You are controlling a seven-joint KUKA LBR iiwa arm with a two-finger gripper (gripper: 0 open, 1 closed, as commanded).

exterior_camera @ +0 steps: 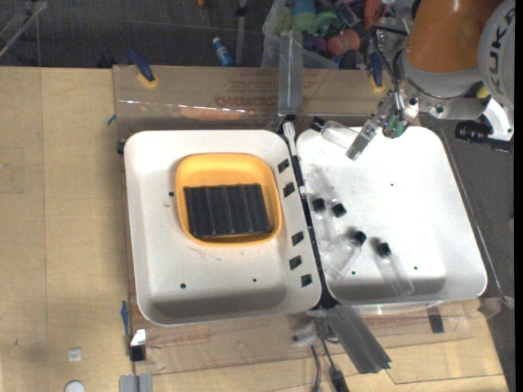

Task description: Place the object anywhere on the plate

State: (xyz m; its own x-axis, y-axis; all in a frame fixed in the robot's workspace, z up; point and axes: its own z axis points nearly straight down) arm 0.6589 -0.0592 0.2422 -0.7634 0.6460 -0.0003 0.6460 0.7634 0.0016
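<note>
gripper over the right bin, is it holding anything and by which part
Cannot be told. The gripper hangs over the far left corner of the right bin, and the view is too small to show anything gripped. The dark ridged object lies on the yellow plate.

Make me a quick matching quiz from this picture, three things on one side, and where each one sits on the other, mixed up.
Things:
1. yellow plate
2. dark ridged block
3. pincer

Places:
A. over the right bin's far left corner
B. lying on the plate
C. in the left bin

Pairs: 1-C, 2-B, 3-A
</note>
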